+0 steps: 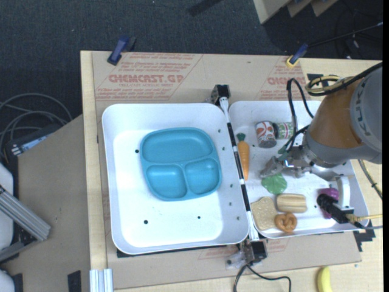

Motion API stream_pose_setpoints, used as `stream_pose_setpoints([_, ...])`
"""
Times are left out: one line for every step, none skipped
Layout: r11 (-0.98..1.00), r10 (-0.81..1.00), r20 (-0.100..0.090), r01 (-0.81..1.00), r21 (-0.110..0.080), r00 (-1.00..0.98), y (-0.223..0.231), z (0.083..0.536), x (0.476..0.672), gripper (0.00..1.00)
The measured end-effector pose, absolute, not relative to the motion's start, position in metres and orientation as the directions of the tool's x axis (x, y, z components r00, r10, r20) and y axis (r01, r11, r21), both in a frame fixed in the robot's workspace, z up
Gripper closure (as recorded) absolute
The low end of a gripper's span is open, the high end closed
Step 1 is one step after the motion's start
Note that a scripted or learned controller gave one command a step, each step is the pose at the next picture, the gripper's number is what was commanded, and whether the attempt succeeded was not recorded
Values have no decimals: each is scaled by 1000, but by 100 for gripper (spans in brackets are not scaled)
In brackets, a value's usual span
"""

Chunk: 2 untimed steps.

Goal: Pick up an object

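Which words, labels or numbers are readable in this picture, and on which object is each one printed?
"CHEMCAST GP", in red, on the brown protective sheet behind the left bin.
"CHEMC...", the same red print, cut off by the cable, on the sheet behind the right bin.
Smaller red lines above and below both prints: too blurred to read.
Label on the can lying in the right bin: too small to read.

You get bright, even overhead light; the white bins (121, 163) glare, shadows are faint, corners at ten o'clock dim.
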State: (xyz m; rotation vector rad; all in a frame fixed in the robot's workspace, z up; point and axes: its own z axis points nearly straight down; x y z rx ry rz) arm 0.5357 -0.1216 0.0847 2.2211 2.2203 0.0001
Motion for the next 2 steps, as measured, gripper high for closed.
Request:
stream_pose_setpoints([-1,1000,-1,1000,3,1,-121,95,536,100])
stream_pose_setpoints([3,1000,2,1000,5,-3,-46,186,593,100])
